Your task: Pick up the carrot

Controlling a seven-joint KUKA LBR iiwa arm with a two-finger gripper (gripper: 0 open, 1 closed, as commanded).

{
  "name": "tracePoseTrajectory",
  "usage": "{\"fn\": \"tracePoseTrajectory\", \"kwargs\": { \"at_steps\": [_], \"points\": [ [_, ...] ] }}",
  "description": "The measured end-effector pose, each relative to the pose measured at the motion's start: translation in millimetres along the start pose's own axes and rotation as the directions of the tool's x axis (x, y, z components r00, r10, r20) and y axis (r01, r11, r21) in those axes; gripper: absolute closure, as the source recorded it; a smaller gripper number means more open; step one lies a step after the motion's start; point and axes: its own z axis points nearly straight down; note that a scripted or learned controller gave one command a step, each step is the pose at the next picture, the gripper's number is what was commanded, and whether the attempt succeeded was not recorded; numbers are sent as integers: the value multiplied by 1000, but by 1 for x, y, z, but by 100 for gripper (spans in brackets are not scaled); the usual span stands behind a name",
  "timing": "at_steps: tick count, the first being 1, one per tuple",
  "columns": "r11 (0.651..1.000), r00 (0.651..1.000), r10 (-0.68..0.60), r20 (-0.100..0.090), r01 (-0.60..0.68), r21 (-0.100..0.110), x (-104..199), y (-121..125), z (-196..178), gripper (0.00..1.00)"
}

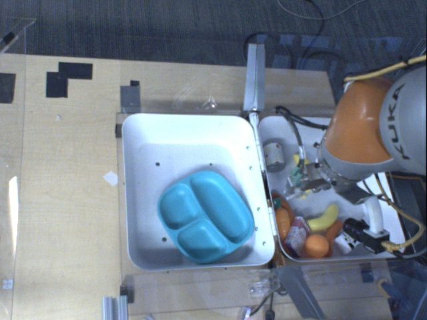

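Observation:
The carrot, orange with a dark green end, lies along the left wall of the right bin, near its front. My gripper hangs over the middle of that bin, slightly behind and to the right of the carrot and apart from it. The arm's orange band and grey wrist hide the bin's right half.
Beside the carrot lie a pink packet, an orange fruit, a yellow banana and a reddish piece. A small metal can sits at the back. The left bin holds a blue divided plate.

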Motion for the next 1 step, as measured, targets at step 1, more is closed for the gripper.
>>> {"fn": "tracePoseTrajectory", "kwargs": {
  "at_steps": [1],
  "points": [
    [869, 869, 495, 1, -495, -1, 52, 5, -30, 100]
  ]
}}
